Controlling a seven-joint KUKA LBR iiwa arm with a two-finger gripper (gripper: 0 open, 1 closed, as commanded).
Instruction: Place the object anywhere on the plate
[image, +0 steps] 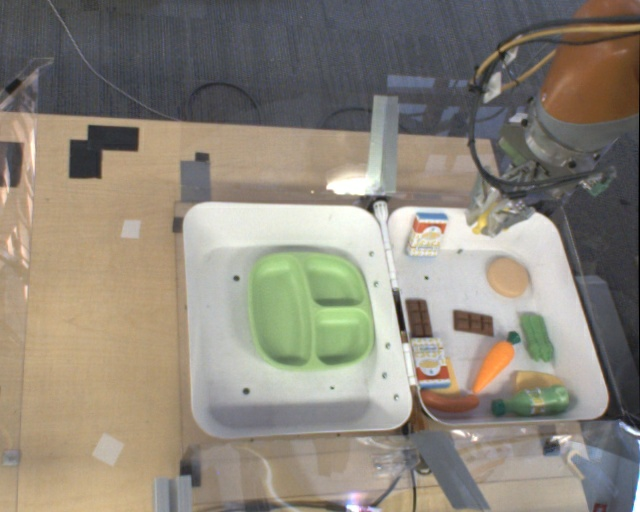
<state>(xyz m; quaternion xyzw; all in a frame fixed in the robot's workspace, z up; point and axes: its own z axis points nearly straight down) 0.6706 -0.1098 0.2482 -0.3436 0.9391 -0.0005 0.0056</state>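
**Gripper over the right bin's far corner, plate waiting in the left**

The gripper (497, 215) hangs over the far right corner of the right bin (585, 300), just inside its far edge. Whether it is spread or pressed together I cannot tell from here. There is a yellowish patch at its tip, which may be a piece of the tool or something else.

Nothing marks which piece is the one to move. Closest to the gripper are a red-and-white carton (427, 233), lying near the bin's far edge just to its left, and a tan disc (508, 277), a little nearer the bin's middle. Both sit apart from the gripper.

The rest lie toward the bin's near edge:
- two chocolate bars (419, 319), side by side but apart
- a green vegetable (537, 336) by the right edge
- a carrot (493, 365) on a slant
- a second carton (431, 362) by the left edge
- a sausage (450, 402), a yellow wedge (535, 380) and a green bottle (531, 402) on its side, along the near edge

The green plate (308, 308) (three compartments) sits in the middle of the left bin (215, 400), well apart from the gripper.

The grey arm (585, 95), with its orange band, comes in over the bench's far right corner. The bench (90, 320) is pale wood with black marks at its far left corner, and dark carpet (250, 50) lies beyond its far edge.
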